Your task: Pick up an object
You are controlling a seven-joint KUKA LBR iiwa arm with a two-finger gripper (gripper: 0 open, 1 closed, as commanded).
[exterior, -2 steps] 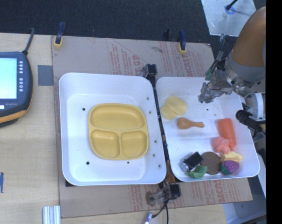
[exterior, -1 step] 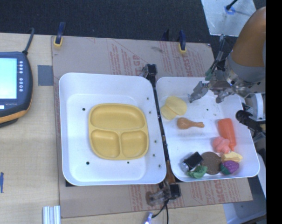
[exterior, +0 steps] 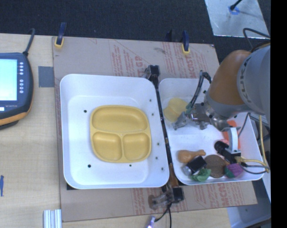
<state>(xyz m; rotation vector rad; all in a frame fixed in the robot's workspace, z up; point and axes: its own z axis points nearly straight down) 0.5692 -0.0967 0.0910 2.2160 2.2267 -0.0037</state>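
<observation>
The arm reached in from the right of the frame, and its tool (exterior: 185, 119) hung low in the upper left part of the right bin (exterior: 177, 87), just beside a pale yellow object (exterior: 173, 109). Whether the tool gripped anything could not be told. The other candidates lay along the bin's lower edge: a tan piece (exterior: 189, 154), a black item (exterior: 196, 164), a brown disc (exterior: 215, 164), a green piece (exterior: 200, 175) and a purple one (exterior: 235, 170), crowded together. The left bin (exterior: 72, 127) held a yellow divided tray (exterior: 120, 133).

The likely failure was a miss. The yellow object sat near the bin wall, so the tool could nudge it aside or catch the rim instead of closing on it.
</observation>
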